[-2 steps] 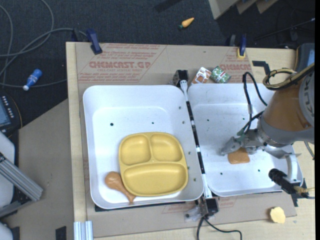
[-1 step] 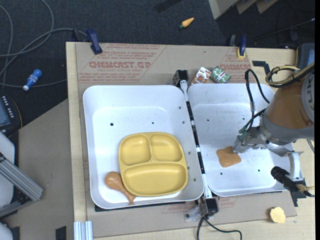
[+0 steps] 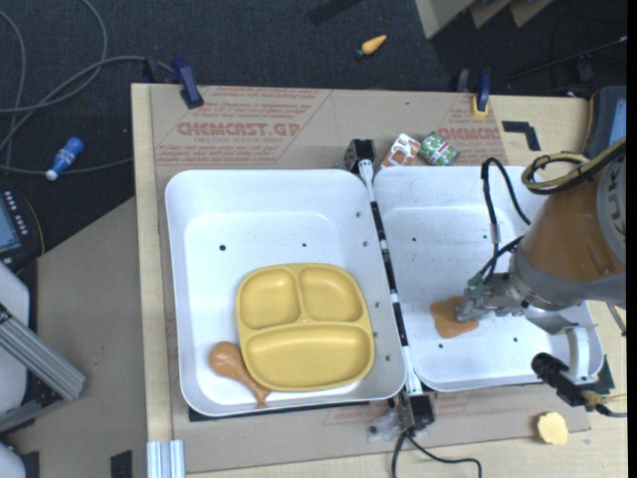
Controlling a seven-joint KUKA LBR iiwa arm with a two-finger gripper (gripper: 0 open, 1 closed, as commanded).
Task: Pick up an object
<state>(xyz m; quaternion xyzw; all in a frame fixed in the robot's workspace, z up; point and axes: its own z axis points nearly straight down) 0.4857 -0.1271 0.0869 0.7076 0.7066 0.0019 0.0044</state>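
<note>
In the right bin lies a flat orange-brown piece, near the bin's front left. My gripper is low over the right edge of that piece, touching or almost touching it, and its tips are hidden by the wrist. The grey arm with its orange band reaches in from the right. The left bin holds a yellow divided plate and a brown drumstick-shaped toy at the plate's front left corner.
Two small packets, one red-white and one green, lie on the bench behind the bins. A yellow lump sits on the bench front right. Blue clamps hold the board's back edge.
</note>
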